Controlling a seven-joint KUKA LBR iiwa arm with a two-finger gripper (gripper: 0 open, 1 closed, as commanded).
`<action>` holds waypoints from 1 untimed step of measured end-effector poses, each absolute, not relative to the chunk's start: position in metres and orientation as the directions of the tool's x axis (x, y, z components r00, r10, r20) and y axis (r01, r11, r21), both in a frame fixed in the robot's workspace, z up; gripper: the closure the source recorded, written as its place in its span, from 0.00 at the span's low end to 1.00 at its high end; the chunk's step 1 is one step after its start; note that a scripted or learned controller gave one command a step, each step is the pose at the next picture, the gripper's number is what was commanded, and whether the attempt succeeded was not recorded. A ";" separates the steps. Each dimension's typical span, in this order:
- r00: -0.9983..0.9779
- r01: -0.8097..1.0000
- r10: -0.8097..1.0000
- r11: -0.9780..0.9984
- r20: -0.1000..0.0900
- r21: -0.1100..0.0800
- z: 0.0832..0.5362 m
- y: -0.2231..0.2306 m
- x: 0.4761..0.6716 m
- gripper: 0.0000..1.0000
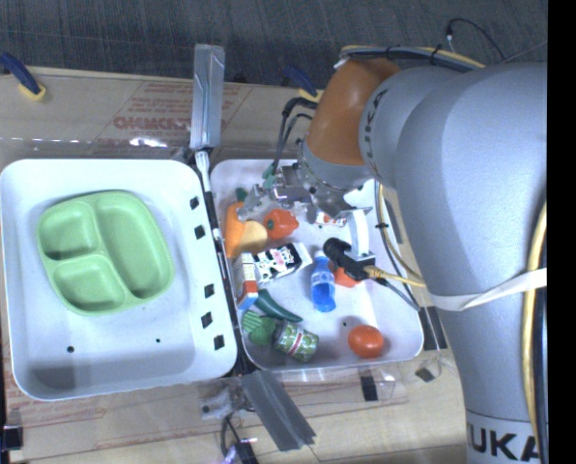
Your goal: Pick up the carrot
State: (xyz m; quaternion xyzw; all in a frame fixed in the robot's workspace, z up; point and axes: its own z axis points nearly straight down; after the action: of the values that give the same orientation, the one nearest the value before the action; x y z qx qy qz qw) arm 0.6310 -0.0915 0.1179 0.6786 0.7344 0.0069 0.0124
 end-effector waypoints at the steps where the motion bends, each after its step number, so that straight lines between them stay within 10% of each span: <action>1: -0.315 0.949 0.949 0.315 -0.001 0.001 0.193 -0.032 0.649 0.00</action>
State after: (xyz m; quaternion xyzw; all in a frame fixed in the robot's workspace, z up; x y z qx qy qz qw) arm 0.6495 -0.0322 0.1934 0.5851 0.8109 0.0002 0.0007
